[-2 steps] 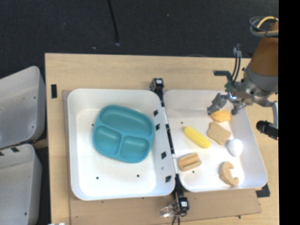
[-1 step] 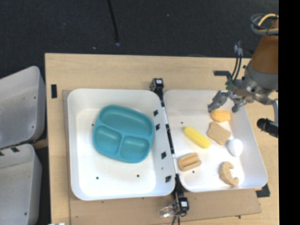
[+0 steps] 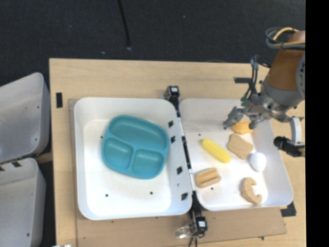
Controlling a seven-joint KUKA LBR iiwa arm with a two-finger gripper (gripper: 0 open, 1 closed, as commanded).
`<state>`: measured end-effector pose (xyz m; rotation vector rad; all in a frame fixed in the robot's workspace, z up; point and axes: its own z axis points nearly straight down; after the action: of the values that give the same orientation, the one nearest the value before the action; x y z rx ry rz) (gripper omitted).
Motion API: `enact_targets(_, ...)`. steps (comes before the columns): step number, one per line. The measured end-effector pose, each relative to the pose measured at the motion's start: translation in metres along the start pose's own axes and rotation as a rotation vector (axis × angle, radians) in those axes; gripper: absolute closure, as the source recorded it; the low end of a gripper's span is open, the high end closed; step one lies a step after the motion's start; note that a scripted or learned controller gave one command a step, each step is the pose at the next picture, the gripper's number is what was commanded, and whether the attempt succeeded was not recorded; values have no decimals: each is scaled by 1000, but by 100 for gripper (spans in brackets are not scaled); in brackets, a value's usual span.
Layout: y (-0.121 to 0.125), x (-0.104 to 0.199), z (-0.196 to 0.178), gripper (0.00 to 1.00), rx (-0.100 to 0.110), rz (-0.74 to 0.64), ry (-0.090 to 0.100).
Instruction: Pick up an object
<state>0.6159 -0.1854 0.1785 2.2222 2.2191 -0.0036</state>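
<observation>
The right bin [image 3: 205,115] holds several toy foods. A yellow corn cob [image 3: 216,151] lies near its middle, with a tan bread slice [image 3: 240,146] and a white egg [image 3: 257,161] to its right. A brown roll [image 3: 207,177] and a curved tan piece [image 3: 251,190] lie nearer the front. At the bin's far right a small orange-yellow piece [image 3: 242,128] sits just under my gripper [image 3: 243,119]. The gripper is open, its fingers spread to either side above that piece, and nothing is held between them.
The left bin [image 3: 92,189] holds a blue divided plate [image 3: 135,146]. A ridge with black clips [image 3: 181,143] separates the two bins. The arm's orange band [image 3: 285,68] stands over the bench's right edge. A grey chair [image 3: 20,117] is at far left.
</observation>
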Motion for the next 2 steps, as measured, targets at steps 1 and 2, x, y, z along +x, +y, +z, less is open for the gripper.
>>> enact_targets(1, 10, 2, 54, 0, 0, -4, 0)
enact_targets(2, 12, 0, 75, 0, -7, -3, -2)
